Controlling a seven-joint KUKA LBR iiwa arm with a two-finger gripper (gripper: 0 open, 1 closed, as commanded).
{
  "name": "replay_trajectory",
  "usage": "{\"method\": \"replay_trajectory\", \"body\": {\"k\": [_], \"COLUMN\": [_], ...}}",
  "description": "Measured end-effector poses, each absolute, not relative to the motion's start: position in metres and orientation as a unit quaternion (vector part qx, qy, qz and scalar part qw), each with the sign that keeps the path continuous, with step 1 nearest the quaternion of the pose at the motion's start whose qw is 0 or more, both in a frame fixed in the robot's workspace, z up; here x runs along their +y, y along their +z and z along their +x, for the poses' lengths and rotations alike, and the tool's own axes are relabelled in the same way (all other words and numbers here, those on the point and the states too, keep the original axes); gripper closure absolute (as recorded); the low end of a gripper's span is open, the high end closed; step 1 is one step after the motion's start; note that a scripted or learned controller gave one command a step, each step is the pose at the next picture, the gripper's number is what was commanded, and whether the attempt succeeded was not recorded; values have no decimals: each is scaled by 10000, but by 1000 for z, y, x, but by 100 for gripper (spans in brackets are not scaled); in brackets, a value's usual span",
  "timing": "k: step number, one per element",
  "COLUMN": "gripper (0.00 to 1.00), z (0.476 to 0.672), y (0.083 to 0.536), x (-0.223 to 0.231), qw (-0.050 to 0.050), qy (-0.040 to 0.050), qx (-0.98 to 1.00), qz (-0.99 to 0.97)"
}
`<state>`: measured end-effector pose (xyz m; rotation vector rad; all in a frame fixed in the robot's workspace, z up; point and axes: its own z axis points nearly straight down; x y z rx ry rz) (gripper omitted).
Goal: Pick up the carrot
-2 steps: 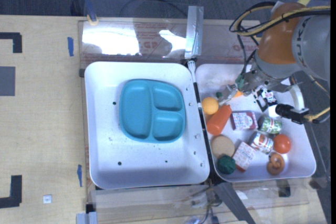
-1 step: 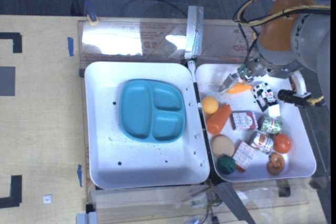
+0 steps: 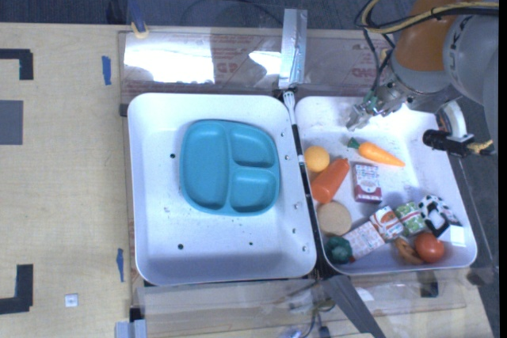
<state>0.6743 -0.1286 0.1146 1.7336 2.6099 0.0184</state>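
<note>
Bins first: the left shallow white bin [image 3: 150,194] holds a teal sectioned plastic plate [image 3: 230,167], and the right shallow white bin [image 3: 459,194] carries a jumble of toy food. Reaching in from the right, the grey arm with its orange band [image 3: 432,39] hangs its small metal two-finger gripper [image 3: 363,113] over that bin's far left corner, nothing visibly held, and I cannot tell how its jaws stand. Just below and to its right, apart from the tips, lies the small orange carrot with a green top [image 3: 378,153], with a yellow-orange ball [image 3: 317,159] and a small red carton [image 3: 367,182] nearby.
</note>
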Motion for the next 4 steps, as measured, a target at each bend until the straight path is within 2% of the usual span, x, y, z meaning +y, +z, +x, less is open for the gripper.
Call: {"method": "replay_trajectory", "body": {"k": [1,2,3,4], "gripper": [0,0,0,0], "z": [672,607,595,644], "y": [111,188,88,85], "x": [-127,-104,-159,-152], "qw": [-14,36,32,-150], "qy": [45,21,10,-84], "qx": [8330,8464,8362,8712], "qz": [5532,5326,5484,4905]}}
